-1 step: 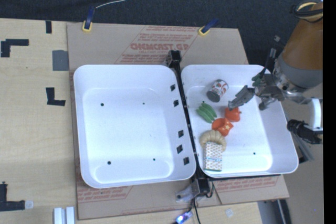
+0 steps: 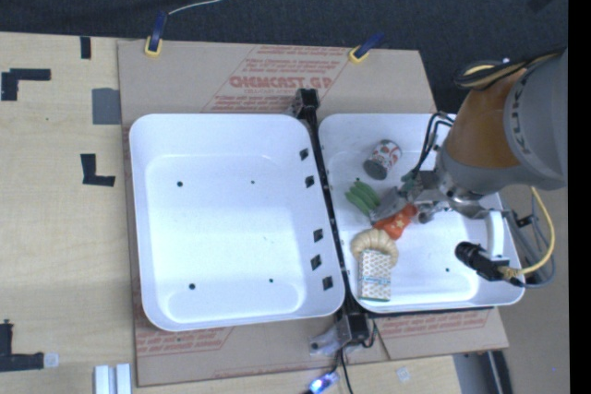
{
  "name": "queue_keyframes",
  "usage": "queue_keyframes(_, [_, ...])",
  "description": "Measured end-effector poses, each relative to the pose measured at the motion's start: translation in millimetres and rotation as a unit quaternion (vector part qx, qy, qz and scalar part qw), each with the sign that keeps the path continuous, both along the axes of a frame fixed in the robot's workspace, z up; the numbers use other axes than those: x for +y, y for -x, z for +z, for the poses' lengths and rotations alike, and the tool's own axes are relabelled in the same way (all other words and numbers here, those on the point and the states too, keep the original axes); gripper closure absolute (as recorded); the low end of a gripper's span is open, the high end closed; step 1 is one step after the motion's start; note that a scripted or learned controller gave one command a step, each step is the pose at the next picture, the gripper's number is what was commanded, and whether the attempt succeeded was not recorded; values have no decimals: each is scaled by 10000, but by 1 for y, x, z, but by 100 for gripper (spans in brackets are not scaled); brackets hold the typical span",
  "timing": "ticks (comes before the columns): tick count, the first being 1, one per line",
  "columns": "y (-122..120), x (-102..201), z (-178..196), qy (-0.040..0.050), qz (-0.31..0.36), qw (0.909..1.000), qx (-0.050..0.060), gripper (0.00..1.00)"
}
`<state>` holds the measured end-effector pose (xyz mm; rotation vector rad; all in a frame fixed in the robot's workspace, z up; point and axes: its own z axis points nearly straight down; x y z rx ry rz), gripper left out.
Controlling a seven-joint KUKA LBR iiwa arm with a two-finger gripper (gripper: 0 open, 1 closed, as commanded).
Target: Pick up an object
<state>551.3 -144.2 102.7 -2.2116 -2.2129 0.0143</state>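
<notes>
**Arm low over the right bin, close to the orange piece**

The gripper (image 2: pixel 417 198) hangs low inside the right bin (image 2: pixel 462 286), just beside the upper end of an orange, carrot-like object (image 2: pixel 397 221). That placement suggests the program is aiming at this piece. From this slanted overhead view I cannot tell how far the claw is open, or whether it has hold of anything; nothing is clearly seen in its grasp.

All the loose objects sit in the right bin, crowded toward its left wall, probably because that is simply where they came to rest. Counted: 1 orange piece, 1 green item (image 2: pixel 362 196) up-left of it, 1 small grey-and-white can (image 2: pixel 380 158) near the top, 1 tan ring-shaped item (image 2: pixel 374 242), and 1 patterned packet (image 2: pixel 375 276) touching the ring from below. That makes 5 objects.

There are 2 bins; the left bin (image 2: pixel 148 198) sits alongside.
</notes>
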Motion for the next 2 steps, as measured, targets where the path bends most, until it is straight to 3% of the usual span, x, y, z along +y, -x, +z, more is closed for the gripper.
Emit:
queue_keyframes(1, [-3, 0, 18, 9, -1, 10000, -61, 100])
queue_keyframes(2, [-5, 95, 85, -5, 54, 9999, -103, 100])
